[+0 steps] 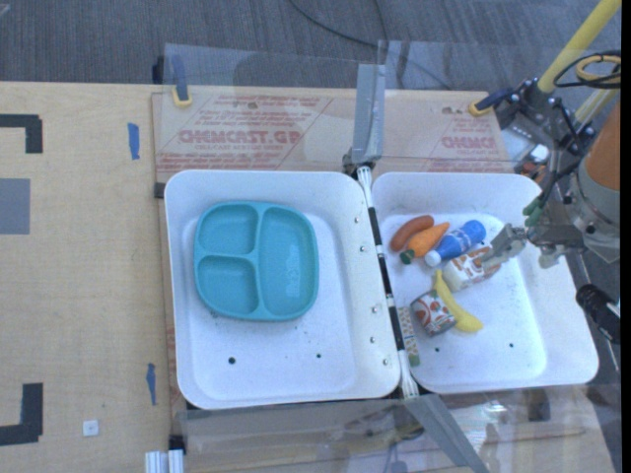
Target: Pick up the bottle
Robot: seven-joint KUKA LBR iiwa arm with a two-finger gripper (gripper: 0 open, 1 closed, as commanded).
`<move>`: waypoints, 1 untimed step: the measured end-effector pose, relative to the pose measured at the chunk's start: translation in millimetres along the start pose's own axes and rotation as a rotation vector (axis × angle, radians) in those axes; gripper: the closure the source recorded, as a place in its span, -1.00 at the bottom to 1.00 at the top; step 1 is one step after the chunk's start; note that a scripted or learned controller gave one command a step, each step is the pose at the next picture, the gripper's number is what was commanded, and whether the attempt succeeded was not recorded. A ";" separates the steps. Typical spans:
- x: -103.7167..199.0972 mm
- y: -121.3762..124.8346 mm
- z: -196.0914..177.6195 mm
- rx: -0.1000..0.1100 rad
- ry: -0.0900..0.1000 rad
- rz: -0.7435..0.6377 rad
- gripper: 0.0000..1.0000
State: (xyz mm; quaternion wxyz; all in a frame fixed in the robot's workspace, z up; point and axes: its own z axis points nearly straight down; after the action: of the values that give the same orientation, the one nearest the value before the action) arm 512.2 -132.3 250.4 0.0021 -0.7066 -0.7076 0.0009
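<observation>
I cannot tell whether my fingers (515,241) are open or closed. Just left of them lies a small carton (471,265); touching it beyond, the bottle (455,242), then a carrot (411,232). Well apart, the left bin (266,377) holds a teal plate (255,261).

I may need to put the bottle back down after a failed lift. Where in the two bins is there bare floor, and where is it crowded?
Left bin: bare floor along the near edge and right of the teal tray. Right bin: bare in the near right corner, past the banana and can. Crowded: the far left part, where bottle, carrot and end effector cluster.
</observation>
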 end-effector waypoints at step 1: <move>-1.8 53.1 40.1 -0.006 -0.002 0.227 -1.00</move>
State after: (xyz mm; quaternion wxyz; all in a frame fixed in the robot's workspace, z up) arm 565.1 -133.9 210.0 -0.0009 -0.7821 -0.6232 -0.0003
